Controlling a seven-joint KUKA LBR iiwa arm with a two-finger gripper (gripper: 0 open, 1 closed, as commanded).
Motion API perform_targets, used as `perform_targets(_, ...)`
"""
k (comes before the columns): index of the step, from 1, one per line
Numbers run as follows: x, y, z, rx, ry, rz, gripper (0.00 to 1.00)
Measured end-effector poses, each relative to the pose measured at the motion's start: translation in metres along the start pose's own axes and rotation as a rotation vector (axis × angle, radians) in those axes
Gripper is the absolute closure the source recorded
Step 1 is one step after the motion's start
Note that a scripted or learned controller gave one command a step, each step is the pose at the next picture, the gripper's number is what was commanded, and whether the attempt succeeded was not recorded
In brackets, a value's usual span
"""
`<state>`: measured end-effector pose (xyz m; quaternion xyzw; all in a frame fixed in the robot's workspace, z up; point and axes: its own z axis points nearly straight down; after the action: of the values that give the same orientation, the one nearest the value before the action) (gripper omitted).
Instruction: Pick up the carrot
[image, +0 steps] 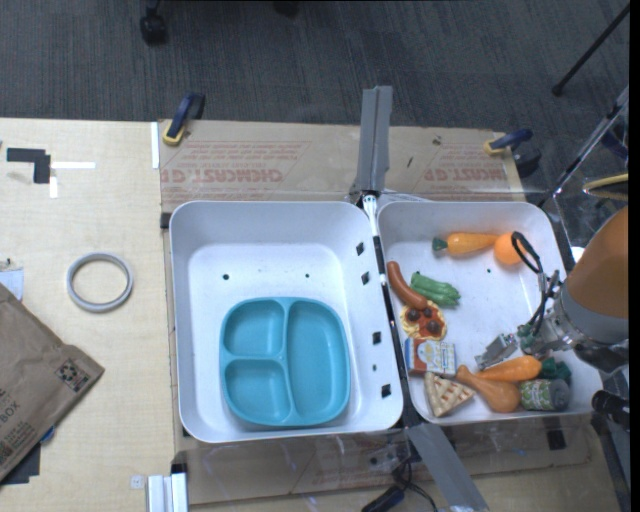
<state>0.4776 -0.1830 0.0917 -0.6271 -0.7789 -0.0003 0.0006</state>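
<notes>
Right now the carrot (512, 369) is lying low in the right bin (470, 215), its long axis running left-right. Hovering just left of it, nearly touching, the gripper (497, 350) is seemingly gripping nothing, though that is hard to judge.

Two white bins of smooth, slightly glossy plastic, the left bin (190, 300) and the right bin (470, 215), sit on a matt brown cardboard sheet (300, 160) printed with red lettering; the bench (80, 220) looks like pale, matt wood; a teal divided plate (287, 360) of smooth plastic with a soft sheen lies in the left bin; the carrot (512, 369) near the right bin's front edge is smooth, glossy orange plastic; the gripper (520, 340) beside it looks like dull grey metal; a roll of tape (100, 281) near the bench's left edge is pale and matt; a creased brown paper bag (35, 375) lies at the front left corner.
</notes>
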Motion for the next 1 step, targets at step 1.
perform_targets(1, -0.0005, 0.0004, -0.009, -0.001, -0.001, 0.004, 1.0)
